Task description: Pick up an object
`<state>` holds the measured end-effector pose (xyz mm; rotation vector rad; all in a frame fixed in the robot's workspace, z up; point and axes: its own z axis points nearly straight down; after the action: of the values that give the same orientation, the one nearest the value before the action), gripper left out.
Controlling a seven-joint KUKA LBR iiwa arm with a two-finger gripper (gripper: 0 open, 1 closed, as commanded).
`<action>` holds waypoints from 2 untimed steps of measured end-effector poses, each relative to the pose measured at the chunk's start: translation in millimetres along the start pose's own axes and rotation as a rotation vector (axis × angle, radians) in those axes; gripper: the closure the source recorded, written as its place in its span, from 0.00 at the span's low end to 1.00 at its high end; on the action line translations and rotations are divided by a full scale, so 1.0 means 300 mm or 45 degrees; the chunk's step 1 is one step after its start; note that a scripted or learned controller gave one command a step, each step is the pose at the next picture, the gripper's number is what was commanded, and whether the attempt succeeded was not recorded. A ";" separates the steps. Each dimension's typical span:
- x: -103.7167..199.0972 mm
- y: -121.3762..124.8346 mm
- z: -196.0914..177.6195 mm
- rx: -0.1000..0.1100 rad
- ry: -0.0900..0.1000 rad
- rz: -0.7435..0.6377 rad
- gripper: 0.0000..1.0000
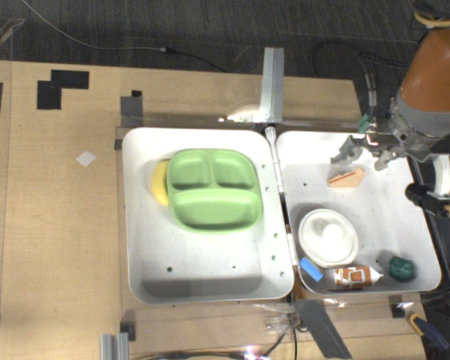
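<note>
Orange wedge (346, 178), a small triangular piece, lies flat on the floor of the right bin (405, 208), in its upper part. Just above it hangs the gripper (364, 154), which comes in from the right side on the grey arm with the orange band (435, 73). Its two fingers stand apart, one toward the left and one toward the right, and nothing is seen between them; the wedge lies below the left finger, and whether they touch cannot be told. Lower in the same bin stands a white bowl (328, 236). Along the near wall lie a blue block (310, 270), a small brown and white bottle (352, 277) on its side and a dark green object (401, 268). In the left bin (202, 268) rests a green divided plate (212, 188), and a yellow object (160, 184) shows partly at its left edge.
</note>
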<state>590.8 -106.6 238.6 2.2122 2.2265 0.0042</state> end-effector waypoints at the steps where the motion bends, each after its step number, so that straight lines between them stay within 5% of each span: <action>1: -0.096 0.092 0.504 -0.004 -0.001 0.197 0.00; 2: -0.097 0.091 0.506 -0.003 -0.001 0.198 0.00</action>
<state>618.9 -135.4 86.9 2.3770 2.0466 0.0064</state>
